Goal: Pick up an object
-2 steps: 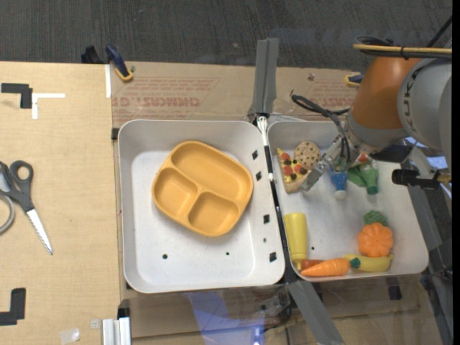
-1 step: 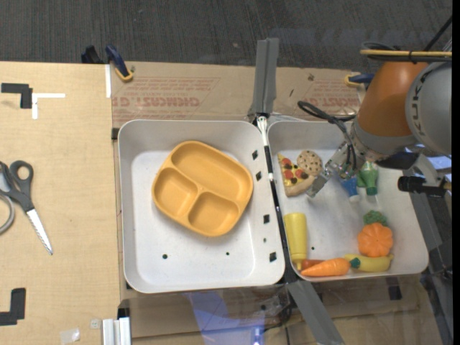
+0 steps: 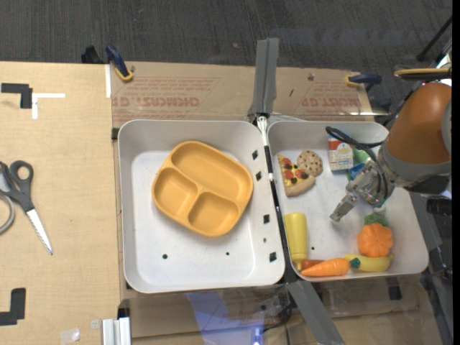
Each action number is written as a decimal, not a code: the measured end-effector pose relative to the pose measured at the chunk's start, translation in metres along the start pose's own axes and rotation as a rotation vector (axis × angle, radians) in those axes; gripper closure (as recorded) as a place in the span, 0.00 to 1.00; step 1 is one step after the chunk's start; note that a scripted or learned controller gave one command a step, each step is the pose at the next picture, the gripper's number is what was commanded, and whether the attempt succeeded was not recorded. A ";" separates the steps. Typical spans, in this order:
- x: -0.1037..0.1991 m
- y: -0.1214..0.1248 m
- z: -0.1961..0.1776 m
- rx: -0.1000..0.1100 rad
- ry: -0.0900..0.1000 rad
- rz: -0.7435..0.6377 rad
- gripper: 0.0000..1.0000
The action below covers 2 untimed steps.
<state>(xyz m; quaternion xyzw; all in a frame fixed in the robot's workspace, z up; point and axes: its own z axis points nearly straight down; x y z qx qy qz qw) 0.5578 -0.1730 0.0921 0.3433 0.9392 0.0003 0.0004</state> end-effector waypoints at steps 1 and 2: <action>-0.060 0.059 -0.002 -0.001 -0.004 0.105 0.00; -0.049 0.031 -0.001 0.000 -0.002 0.150 0.00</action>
